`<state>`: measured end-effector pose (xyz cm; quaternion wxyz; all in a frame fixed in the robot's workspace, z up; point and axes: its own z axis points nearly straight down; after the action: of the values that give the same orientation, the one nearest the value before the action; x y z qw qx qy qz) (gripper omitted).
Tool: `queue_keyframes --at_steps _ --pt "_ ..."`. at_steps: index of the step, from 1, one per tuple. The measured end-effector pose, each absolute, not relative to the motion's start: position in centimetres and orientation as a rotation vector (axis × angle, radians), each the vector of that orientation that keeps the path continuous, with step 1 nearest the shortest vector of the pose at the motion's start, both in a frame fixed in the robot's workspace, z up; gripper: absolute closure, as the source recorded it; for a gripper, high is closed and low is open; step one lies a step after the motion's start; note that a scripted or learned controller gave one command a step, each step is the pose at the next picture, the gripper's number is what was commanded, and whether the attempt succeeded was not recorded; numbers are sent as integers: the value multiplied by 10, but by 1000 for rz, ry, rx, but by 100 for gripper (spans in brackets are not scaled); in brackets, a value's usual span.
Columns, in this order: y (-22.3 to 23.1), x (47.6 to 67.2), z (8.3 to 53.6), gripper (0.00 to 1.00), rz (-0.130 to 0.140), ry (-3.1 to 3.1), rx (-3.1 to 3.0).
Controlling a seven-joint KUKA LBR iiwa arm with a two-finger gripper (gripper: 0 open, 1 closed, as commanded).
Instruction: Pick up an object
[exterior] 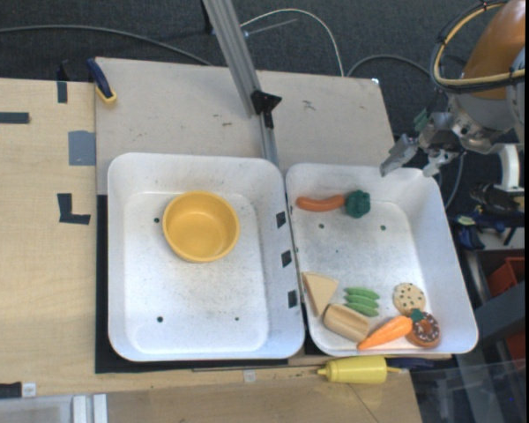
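A mustard bottle is lying on the surface's near edge. The pincer is hovering over the right bin's far corner, fingers spread, gripping nothing.

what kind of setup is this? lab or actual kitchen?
Most likely a robot lab bench, not a kitchen. Two white bins sit side by side on a board, toy food such as the carrot fills the right one, loose cables run behind, and the gripper hangs at the bin's edge.
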<state>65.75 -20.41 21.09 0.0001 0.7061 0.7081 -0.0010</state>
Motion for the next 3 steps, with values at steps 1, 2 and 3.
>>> queue_keyframes --at_steps 1,2,3 --pt "-204 657 211 0 -4 2224 2219" --pt "-195 651 157 0 -7 2227 2223" --pt "-197 647 92 0 -8 2227 2222"
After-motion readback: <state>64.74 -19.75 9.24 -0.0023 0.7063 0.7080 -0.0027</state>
